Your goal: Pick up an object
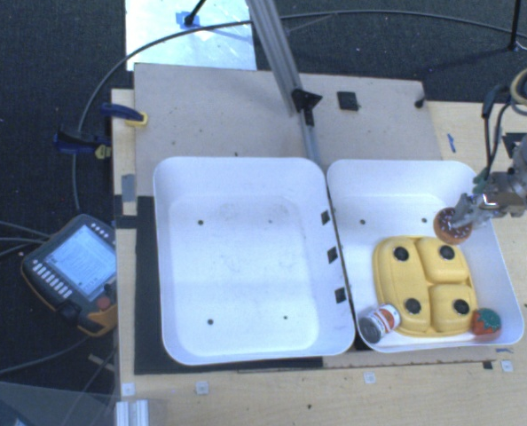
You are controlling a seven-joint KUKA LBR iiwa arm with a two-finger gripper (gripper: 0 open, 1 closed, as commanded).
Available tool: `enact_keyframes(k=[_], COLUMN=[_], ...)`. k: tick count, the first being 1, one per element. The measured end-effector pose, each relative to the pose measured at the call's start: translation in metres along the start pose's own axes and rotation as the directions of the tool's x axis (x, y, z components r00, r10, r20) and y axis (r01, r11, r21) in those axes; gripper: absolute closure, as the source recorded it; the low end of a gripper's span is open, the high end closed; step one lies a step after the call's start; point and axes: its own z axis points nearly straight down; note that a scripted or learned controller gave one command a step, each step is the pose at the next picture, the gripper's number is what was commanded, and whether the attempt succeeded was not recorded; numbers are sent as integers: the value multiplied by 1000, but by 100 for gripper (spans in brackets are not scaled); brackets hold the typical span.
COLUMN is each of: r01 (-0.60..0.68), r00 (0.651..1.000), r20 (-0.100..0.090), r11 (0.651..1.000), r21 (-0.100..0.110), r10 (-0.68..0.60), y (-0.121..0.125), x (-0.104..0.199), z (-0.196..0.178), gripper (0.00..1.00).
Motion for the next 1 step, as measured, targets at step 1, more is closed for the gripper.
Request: enact_keyframes(k=[1], r01=[0], r00=[1000], r20=[-1], r11=[1000], r21=[2], r10=[0], y=[2], x=[0], z=[-40], gripper=[100])
